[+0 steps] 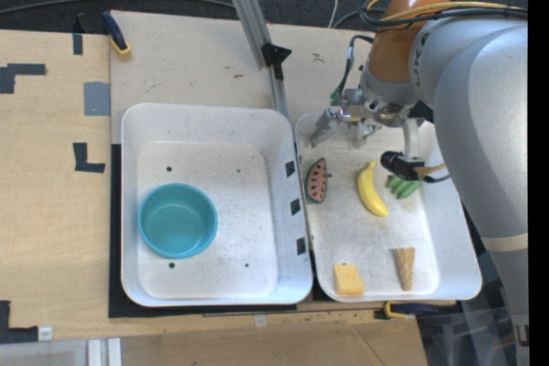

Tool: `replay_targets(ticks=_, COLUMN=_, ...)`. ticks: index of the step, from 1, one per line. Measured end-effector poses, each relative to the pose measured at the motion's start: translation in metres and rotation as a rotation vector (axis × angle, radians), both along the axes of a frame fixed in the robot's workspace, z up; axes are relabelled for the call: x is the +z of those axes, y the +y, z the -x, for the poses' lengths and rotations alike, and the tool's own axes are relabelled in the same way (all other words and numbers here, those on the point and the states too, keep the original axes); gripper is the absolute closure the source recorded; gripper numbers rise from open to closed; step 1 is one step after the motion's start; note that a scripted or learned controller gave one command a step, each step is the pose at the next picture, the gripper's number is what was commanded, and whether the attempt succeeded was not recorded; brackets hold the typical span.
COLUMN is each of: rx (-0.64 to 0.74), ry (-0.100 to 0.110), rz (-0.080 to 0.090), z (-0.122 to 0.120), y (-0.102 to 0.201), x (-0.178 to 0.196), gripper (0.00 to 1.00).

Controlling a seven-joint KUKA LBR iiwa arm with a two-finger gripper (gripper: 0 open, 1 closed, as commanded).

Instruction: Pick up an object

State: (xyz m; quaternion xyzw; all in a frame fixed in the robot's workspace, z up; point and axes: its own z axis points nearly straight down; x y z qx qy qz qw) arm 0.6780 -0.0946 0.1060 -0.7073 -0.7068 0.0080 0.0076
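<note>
The right bin (446, 279) holds a watermelon slice (317, 181), a yellow banana (371, 190), a green vegetable (403, 186), a cheese wedge (347, 279) and an ice cream cone (405, 267). My gripper (345, 131) hangs over the far end of that bin, above and behind the watermelon slice and banana. Its fingers stand open with nothing between them. The grey arm with its orange band (403, 30) covers the bin's right side.
A blue bowl (177, 220) sits in the left bin (206, 120) at its near left. A slanted metal pole (249, 4) runs down to the divide between the bins. A yellow-blue clamp (116, 34) lies at the bench's far left corner.
</note>
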Motion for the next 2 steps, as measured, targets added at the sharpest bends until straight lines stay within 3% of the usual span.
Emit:
replay_targets(ticks=1, rx=0.001, ry=0.003, rz=0.001, z=0.001, y=0.0, x=0.008, gripper=1.0)
replay_targets(ticks=2, rx=0.002, ry=-0.026, rz=0.0, z=0.0, y=-0.009, x=0.057, gripper=1.0)
